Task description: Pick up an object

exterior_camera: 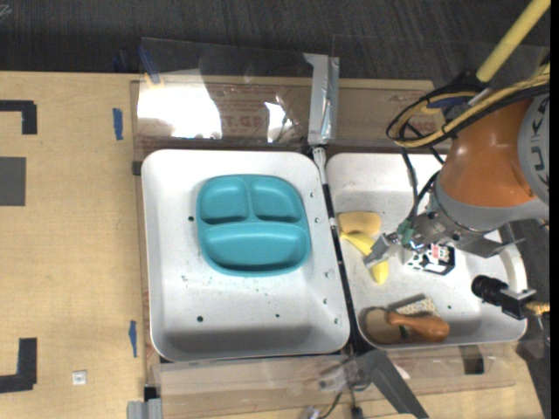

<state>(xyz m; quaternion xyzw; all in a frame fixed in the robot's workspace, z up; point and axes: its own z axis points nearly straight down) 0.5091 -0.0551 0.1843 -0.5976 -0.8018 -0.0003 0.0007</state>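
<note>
In the right bin (376, 177) lies a yellow object (360, 225) near the left wall, with a small yellow piece (380, 273) just below it. My gripper (393, 244) hangs low over the bin, right beside these yellow pieces and touching or nearly touching them. A small white, black and red item (434, 257) lies partly under the wrist. A brown wooden-handled brush (410, 324) rests along the bin's front wall. The orange band of the arm (485, 160) covers the bin's right part.
The left bin (166, 260) holds a teal divided plate (253, 223) in its middle. A clear plastic sheet (236, 103) and a metal strip (321, 99) stand behind the bins. Cables (437, 103) loop above the arm.
</note>
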